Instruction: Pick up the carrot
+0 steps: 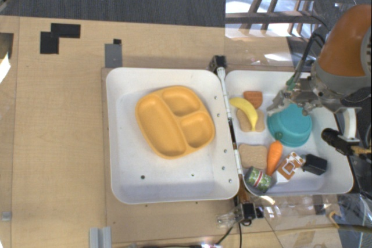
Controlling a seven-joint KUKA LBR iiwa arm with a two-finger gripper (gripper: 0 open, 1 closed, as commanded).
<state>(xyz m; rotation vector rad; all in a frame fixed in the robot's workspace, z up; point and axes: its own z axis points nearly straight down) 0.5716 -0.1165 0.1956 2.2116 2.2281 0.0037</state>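
carrot lies in right bin, at 6 o'clock of teal bowl; tool over bowl's 12 o'clock edge, grip state can't tell

Left bin: my divided plate. Right bin: carrot near front, bowl behind it, banana left of bowl.

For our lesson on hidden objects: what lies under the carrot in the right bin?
The carrot leans across a tan bread slice at its lower end, with white bin floor beside it. Its top end meets the teal bowl. Whatever is directly beneath the carrot is covered.
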